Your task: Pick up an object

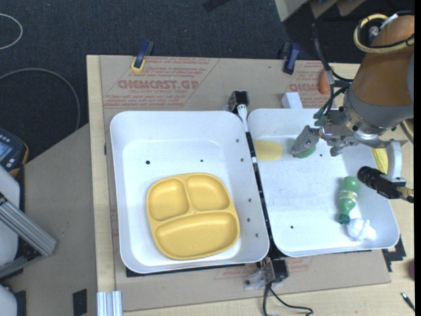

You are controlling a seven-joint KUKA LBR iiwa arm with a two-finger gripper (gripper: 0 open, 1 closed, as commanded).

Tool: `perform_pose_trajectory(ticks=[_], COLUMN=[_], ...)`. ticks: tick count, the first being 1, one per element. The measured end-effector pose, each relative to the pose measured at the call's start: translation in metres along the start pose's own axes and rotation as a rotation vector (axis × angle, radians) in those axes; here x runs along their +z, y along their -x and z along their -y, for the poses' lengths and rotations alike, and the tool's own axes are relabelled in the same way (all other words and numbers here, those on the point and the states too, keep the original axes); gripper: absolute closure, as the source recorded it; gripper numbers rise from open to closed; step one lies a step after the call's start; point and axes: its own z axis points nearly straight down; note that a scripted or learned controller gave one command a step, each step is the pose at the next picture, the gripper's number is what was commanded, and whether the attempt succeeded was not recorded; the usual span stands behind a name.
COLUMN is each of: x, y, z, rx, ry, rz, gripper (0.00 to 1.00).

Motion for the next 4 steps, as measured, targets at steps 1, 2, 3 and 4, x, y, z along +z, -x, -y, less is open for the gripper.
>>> perform_pose_trajectory(ticks=[1, 2, 3, 4], x=[-0.103, -0.108, -0.004, -0.020], y=[-0.071, -0.067, -0.067, -0.067], z=[0.060, 0.058, 0.089, 0.085], rx=[-0.009, -0.002, 0.002, 0.000], ry=[0.010, 0.005, -0.011, 0.005], rz=[-0.002, 0.001, -0.001, 0.001], gripper=[0.00, 1.00, 1.00, 1.00])
